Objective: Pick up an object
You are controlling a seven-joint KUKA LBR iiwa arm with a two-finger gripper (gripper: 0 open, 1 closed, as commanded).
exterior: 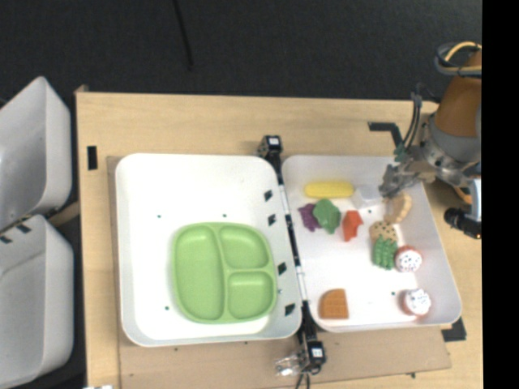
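The right bin (369, 318) holds several small toys: a yellow corn-like piece (329, 190), a green leafy piece (327, 215) beside a purple piece (307, 215), a red piece (350, 224), a tan curved piece (398, 208), a beige dotted block (383, 232), a green knobbly piece (383, 254), two round red-and-white pieces (409, 259) (417, 301) and an orange-brown waffle-like piece (333, 303). My gripper (396, 178) hangs over the bin's far right part, just above the tan piece. Nothing shows between its fingers.
The left bin (138, 185) holds a green divided plate (222, 272). Black clips (270, 145) sit along the seam between the bins. The arm's grey body and orange band (459, 108) stand at the right edge over the wooden bench (203, 120).
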